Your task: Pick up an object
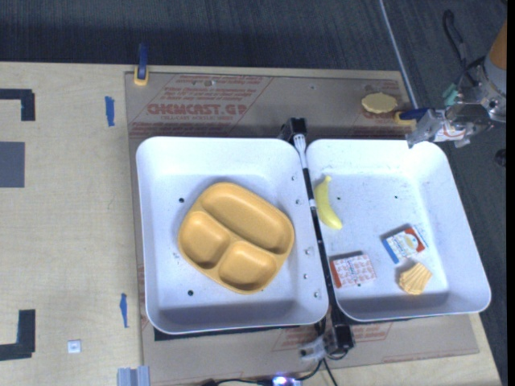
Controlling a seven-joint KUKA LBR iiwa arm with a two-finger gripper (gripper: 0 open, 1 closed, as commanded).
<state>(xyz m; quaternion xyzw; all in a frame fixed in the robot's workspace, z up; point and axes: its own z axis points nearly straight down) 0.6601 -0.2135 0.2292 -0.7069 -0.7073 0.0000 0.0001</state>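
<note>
Overhead slanted view of the bench. The gripper [420,131] hangs over the far right corner of the right bin [463,215], just above its rounded rim; whether it is spread or pressed together cannot be told, as the tip is small and blurred. Beside the gripper, toward the view's left, a flat, round tan disc [379,103] lies on the brown cardboard sheet [201,103], outside the bins.

Nearer the camera than the gripper, four things lie on the smooth, speckled white floor of the right bin, all well apart from it. A short curved yellow banana [326,203] rests against the bin's left wall, farthest to the gripper's left. A flat red-and-white printed card [352,270] lies near the front. A small blue, white and red packet [403,244] sits almost directly below the gripper in the view, and a ridged, fan-shaped yellow chip [414,278] lies just in front of that packet.

The left bin [153,215], well apart from the gripper, bears a glossy yellow moulded tray [234,236] with three rounded compartments.
</note>
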